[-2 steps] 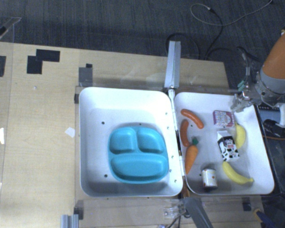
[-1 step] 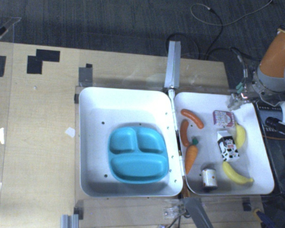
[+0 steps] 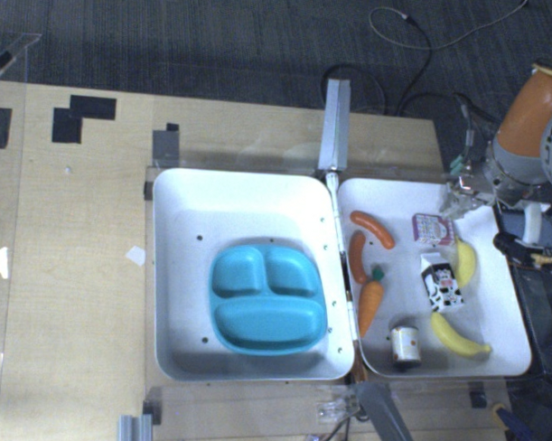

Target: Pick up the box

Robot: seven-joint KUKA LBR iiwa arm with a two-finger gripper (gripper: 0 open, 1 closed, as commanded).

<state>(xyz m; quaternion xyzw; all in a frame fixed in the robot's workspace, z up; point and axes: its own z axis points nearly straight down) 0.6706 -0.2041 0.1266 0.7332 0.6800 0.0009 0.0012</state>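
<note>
A small pink and white box (image 3: pixel 432 230) lies flat in the back part of the right bin (image 3: pixel 515 355). Just in front of it a black and white patterned carton (image 3: pixel 443 283) lies on its side. My gripper (image 3: pixel 463 189) hangs over the bin's back right rim, up and to the right of the pink box and apart from it. Nothing shows between the gripper and the boxes.
Two sausages (image 3: pixel 372 229), a carrot (image 3: pixel 371 302), two bananas (image 3: pixel 459 334) and a small can (image 3: pixel 405 343) share the right bin. The left bin (image 3: pixel 180 257) holds a blue divided plate (image 3: pixel 268 298). A metal post (image 3: pixel 335 127) stands behind the divide between the bins.
</note>
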